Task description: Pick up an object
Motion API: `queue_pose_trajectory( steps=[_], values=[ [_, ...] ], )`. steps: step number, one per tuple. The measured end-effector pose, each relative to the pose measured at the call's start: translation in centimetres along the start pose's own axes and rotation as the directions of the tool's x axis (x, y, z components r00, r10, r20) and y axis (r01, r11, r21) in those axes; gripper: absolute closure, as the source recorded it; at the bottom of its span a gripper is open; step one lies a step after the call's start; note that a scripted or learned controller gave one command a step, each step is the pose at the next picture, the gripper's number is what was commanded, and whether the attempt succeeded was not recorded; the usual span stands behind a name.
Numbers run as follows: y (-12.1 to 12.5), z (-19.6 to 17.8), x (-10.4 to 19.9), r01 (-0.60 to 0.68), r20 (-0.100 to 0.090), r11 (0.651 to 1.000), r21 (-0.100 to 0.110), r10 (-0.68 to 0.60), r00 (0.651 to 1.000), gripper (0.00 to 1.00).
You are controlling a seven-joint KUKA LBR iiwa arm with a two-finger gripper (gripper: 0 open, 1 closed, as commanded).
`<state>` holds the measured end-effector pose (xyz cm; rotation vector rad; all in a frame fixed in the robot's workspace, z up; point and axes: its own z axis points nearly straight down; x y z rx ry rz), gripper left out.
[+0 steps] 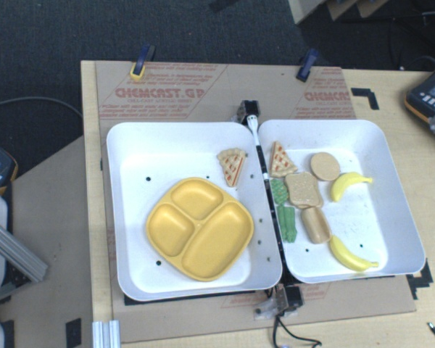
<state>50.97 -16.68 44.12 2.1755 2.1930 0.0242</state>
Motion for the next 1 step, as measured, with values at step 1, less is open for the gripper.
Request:
queue_pose_trajectory(
  steps=[1],
  values=[
    [0.14,-1.06,-0.04,0.001,0.002,1.0,-0.005,-0.001,1.0,1.0]
  ],
)
